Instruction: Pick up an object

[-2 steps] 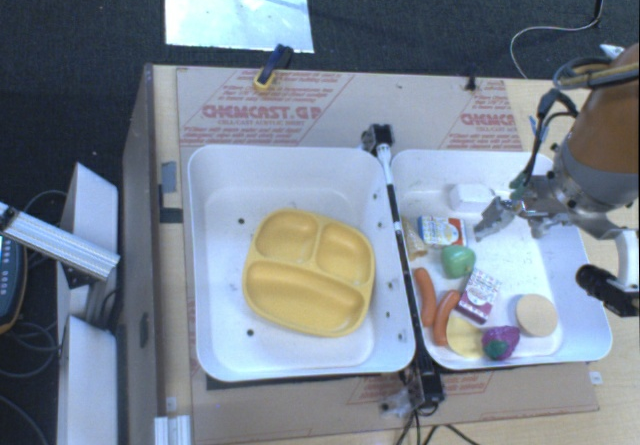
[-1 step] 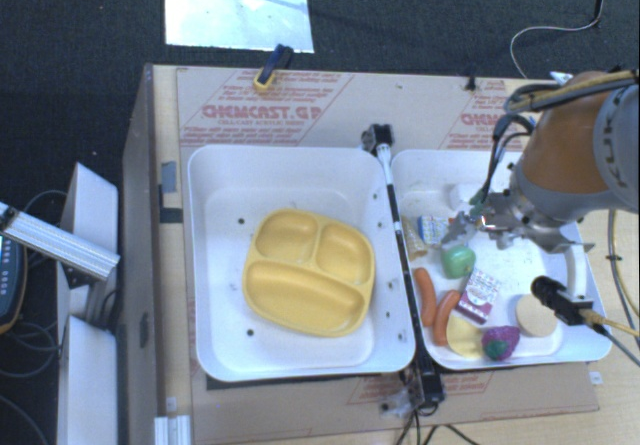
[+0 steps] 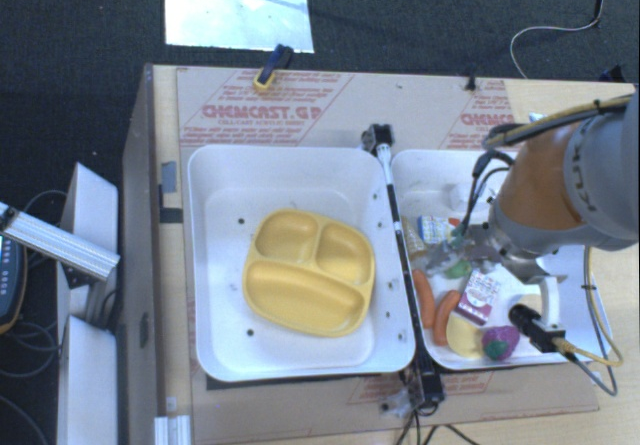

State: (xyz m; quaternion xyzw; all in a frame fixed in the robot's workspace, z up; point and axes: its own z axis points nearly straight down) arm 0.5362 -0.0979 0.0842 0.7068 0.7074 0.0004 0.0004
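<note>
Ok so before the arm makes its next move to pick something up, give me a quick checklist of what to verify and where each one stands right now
1. Objects available in the right bin: ok. Two carrots, a small carton and a purple toy lie near its front.
2. Gripper over the objects: ok, it is low in the right bin.
3. Something between the fingers: cannot tell, the wrist hides them.
4. Left bin contents: ok, the yellow divided tray lies flat, apart from the arm.
5. Objects crowded together: not ok, they lie close and may shift.

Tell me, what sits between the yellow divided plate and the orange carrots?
In the camera view, the touching rims of the two white bins run between the yellow plate and the carrots, with a thin black rod lying along them.
</note>
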